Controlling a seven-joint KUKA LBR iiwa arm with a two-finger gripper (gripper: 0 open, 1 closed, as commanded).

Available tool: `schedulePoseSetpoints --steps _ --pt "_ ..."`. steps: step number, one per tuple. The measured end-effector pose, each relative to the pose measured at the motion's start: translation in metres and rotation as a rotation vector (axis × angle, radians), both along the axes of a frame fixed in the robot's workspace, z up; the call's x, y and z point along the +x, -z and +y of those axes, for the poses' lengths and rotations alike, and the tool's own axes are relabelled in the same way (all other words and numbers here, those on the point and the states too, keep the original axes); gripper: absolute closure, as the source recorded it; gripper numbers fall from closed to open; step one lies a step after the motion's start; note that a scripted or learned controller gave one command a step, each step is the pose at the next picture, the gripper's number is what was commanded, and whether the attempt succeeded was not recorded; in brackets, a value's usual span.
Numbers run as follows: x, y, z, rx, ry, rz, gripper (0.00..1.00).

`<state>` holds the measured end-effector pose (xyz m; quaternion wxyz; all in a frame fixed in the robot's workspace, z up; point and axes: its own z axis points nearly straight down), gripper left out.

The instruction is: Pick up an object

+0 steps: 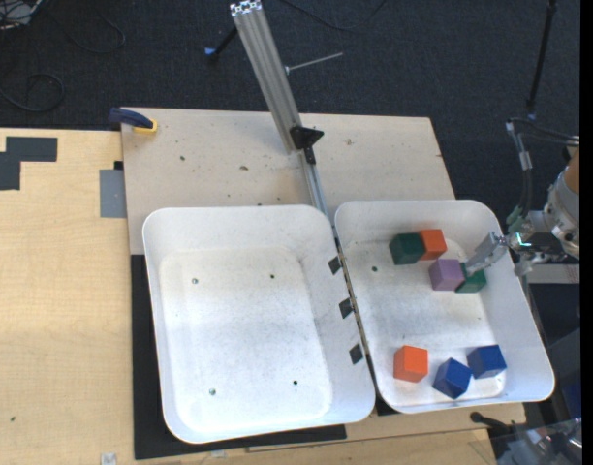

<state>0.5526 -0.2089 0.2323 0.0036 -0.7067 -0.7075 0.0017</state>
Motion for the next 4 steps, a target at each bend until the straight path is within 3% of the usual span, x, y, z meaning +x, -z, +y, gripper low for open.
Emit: schedulePoseSetpoints --steps 1,3,4 --pt "0.001 -0.002 0.0 -0.001 0.0 -0.004 0.0" --pt "0.0 0.125 0.01 0.001 0.002 0.001 0.0" --pt "0.0 0.141 0.01 -0.002 0.004 -0.005 0.0"
